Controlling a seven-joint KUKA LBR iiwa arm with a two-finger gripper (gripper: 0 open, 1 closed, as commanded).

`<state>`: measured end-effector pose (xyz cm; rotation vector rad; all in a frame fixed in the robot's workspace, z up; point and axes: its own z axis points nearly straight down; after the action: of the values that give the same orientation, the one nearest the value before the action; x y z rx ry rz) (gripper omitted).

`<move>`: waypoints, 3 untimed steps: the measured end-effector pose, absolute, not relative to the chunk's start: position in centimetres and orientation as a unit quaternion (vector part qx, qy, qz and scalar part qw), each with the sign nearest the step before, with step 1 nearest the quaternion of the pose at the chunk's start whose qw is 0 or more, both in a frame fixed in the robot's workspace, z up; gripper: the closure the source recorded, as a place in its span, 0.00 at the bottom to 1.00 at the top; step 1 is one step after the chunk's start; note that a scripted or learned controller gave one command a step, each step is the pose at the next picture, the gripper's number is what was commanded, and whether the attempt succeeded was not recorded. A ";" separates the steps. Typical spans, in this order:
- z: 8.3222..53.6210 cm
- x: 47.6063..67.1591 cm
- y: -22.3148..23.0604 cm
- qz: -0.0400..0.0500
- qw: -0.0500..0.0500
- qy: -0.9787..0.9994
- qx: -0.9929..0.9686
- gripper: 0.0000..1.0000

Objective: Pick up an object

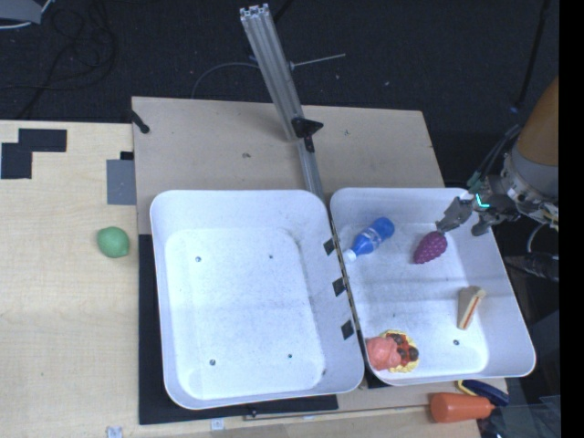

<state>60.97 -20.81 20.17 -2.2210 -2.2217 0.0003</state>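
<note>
Camera view shows the jaws (466,215) spread apart, holding nothing, just beside the purple grapes (430,246).

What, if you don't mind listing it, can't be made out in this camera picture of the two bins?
- Gripper: small and dark above the right bin's far rim; whether it is open or shut cannot be told.
- Arm: cut off by the right edge.
- Orange thing on the bench: partly cut by the bottom edge.
- Red and yellow item: too blurred to identify.
- Bottle: label too small to read.
</note>
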 end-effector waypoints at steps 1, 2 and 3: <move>20.2 61.0 -20.8 0.000 0.000 -0.707 -0.707 0.00; 15.5 61.0 -20.0 0.001 0.002 -0.707 -0.707 0.00; 9.2 60.8 -20.3 0.001 0.002 -0.707 -0.707 0.00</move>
<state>60.82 -20.26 9.22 -2.2176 -2.2199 0.0038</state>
